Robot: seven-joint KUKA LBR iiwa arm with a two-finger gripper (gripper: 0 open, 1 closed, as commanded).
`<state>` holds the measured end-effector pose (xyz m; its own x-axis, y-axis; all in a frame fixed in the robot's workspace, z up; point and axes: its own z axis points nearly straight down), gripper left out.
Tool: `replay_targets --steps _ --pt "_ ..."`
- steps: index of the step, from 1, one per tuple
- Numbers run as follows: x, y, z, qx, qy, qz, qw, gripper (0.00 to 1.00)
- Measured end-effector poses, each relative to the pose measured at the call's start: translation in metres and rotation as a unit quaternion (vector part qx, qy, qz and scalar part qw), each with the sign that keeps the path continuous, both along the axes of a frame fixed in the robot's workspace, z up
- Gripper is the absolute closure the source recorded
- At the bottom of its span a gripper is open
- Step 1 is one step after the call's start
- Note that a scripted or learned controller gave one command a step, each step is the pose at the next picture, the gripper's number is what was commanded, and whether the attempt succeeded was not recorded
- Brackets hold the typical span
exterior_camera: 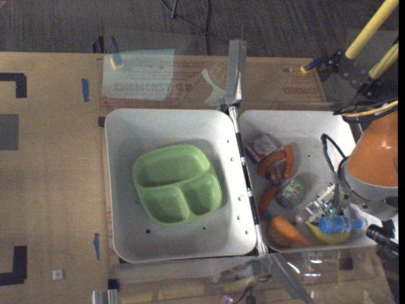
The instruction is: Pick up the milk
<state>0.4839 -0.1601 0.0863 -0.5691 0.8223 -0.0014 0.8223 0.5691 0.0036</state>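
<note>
We are seeing the milk (262, 147) lying at the far left of the right bin (304, 120), against an orange packet (278, 162). The gripper (321, 202) is hovering nearer the blue bottle (335, 223), its opening impossible to tell, so we are risking a wrong grab.

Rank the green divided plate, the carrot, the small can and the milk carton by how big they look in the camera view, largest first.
1. Green divided plate, by far the largest.
2. Carrot.
3. Milk carton, close to the carrot; that order is unsure.
4. Small can, smallest.
</note>
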Motion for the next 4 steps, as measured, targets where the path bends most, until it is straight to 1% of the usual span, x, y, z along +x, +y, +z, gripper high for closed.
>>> replay_targets --steps 1,2,3,4 --pt "0.001 -0.052 0.0 0.0076 0.001 -0.232 0.9727 0.0" --pt "0.001 -0.056 0.011 0.003 -0.002 -0.234 0.9722 1.0" --pt "0.042 0.017 0.109 -0.0002 0.001 -0.24 0.9709 1.0" --pt "0.042 0.017 0.109 -0.0003 0.001 -0.239 0.9709 0.0"
